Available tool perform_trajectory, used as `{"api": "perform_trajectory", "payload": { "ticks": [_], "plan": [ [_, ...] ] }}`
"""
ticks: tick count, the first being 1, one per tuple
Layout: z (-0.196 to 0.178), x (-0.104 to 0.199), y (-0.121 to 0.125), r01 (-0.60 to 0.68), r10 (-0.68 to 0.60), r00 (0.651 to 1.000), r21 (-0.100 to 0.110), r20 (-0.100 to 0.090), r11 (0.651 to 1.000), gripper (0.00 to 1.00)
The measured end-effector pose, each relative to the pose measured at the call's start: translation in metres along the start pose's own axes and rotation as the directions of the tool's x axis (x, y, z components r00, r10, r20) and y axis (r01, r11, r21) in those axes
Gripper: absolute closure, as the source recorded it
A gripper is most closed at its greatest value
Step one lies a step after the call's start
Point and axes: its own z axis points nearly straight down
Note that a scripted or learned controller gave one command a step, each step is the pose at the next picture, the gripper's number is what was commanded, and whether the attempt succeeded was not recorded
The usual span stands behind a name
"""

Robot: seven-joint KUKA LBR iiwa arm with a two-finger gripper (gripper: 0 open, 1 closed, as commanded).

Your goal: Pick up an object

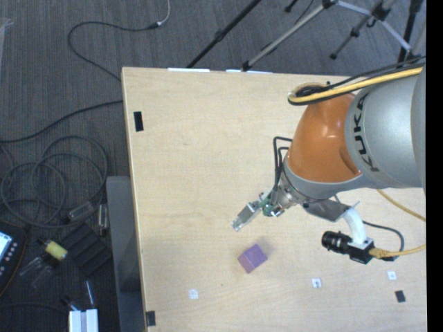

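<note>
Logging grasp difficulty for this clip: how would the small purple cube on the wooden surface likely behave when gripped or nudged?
The small purple cube has flat faces, so it would probably slide, not roll. It looks solid and rigid, likely keeping its shape when gripped. Being small, it is probably light and may skid if the gripper clips it.

A pale wooden bench top [201, 164] fills the middle and right, lit evenly, with small black and white markers near its edges. Around it lies dark grey carpet [55, 61]. Black cables [52, 178] coil on the floor at left, beside dark gear at the lower left corner. Tripod legs [332, 5] cross the floor at upper right.
</note>
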Motion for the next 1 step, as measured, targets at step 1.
{"api": "perform_trajectory", "payload": {
  "ticks": [1],
  "plan": [
    [0.0, 0.0, 0.0, 0.0, 0.0, 1.0, 0.0, 0.0, 1.0, 0.0]
  ]
}}
